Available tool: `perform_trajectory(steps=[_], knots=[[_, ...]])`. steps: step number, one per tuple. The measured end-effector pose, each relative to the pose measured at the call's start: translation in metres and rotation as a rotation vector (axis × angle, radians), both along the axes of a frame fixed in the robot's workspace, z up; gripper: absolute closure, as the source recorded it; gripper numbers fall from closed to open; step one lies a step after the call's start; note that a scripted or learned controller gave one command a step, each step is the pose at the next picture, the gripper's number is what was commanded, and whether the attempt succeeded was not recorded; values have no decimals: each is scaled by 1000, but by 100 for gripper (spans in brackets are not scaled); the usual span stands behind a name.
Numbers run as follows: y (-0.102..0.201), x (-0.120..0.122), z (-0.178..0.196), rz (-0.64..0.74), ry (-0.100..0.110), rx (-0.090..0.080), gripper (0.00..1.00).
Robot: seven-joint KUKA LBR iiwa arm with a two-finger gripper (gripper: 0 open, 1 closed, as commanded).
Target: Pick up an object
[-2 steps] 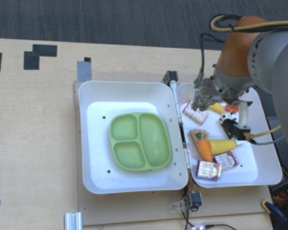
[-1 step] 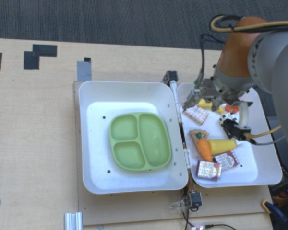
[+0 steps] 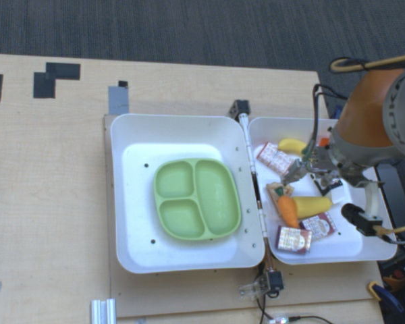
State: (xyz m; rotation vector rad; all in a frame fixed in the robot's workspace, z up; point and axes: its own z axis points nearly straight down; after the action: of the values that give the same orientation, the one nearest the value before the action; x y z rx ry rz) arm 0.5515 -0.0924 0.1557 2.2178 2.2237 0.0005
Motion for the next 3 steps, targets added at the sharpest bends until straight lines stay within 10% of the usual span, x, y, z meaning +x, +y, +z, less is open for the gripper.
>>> perform_trajectory(steps=[1, 2, 3], knots=[[-8, 3, -64, 0, -10, 2, 0], [-7, 6, -51, 1, -19, 3, 100], [51, 41, 30, 3, -3, 2, 100]])
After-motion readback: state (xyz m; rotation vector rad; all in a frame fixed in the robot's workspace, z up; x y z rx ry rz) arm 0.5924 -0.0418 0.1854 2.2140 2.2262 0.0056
